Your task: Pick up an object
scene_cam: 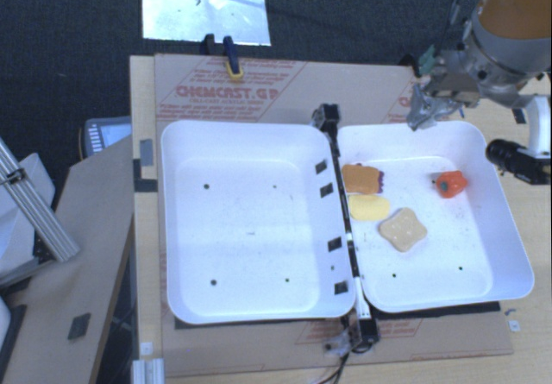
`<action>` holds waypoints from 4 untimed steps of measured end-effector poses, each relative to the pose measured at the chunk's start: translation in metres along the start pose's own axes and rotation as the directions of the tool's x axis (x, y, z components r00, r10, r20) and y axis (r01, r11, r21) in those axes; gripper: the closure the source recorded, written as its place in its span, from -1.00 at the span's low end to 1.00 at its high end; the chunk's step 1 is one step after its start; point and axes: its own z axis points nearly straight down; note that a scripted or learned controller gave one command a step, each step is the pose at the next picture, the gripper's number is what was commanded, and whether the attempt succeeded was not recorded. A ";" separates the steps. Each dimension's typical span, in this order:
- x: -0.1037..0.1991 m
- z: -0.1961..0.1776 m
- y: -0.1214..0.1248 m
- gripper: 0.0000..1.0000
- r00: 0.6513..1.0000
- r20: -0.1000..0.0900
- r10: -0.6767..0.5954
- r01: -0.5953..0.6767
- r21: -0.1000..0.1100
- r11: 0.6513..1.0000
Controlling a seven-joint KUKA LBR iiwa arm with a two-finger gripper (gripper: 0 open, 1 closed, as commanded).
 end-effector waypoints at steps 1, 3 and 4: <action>0.087 0.002 -0.030 1.00 1.000 0.000 0.003 -0.003 0.013 1.000; 0.219 -0.140 -0.011 1.00 1.000 0.001 0.006 -0.006 0.014 1.000; 0.253 -0.138 0.048 1.00 1.000 0.003 0.010 -0.010 0.014 1.000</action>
